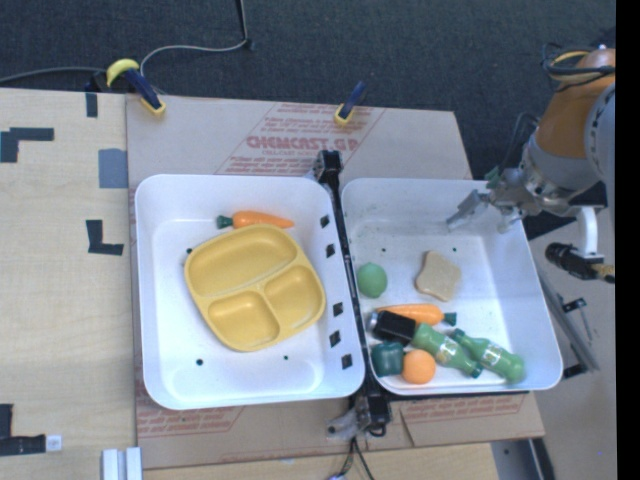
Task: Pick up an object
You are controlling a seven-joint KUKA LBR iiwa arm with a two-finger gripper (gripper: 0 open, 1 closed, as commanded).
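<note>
Clutter fills the near end of the right bin (520, 268), where a green bottle (465, 350), an orange ball (419, 367), a carrot (416, 314), a dark marker-like piece (392, 328) and a teal block (386, 357) lie packed against one another, probably because they slid or were dropped into that low corner. Any of them could serve as the thing to pick up, but touching neighbours make a clean pinch hard. Two easier choices lie apart on bare floor further up: a green ball (372, 279) near the divider and a tan bread slice (438, 275) in the middle of the bin

The pincer (482, 211) hangs over the far right part of that bin, fingers spread and nothing between them, well apart from every object. Its fingers point down and left toward the bin floor, which suggests the arm is placed for a descent rather than a carry. I judge the bread the nearest target; being flat, it may slip from the fingers

In the left bin (150, 298) a yellow tray (255, 286) lies at a slant with a second carrot (262, 220) just beyond its far edge. Both bins rest on cardboard (240, 138) clamped to the desk (60, 288), presumably to keep it from shifting
</note>
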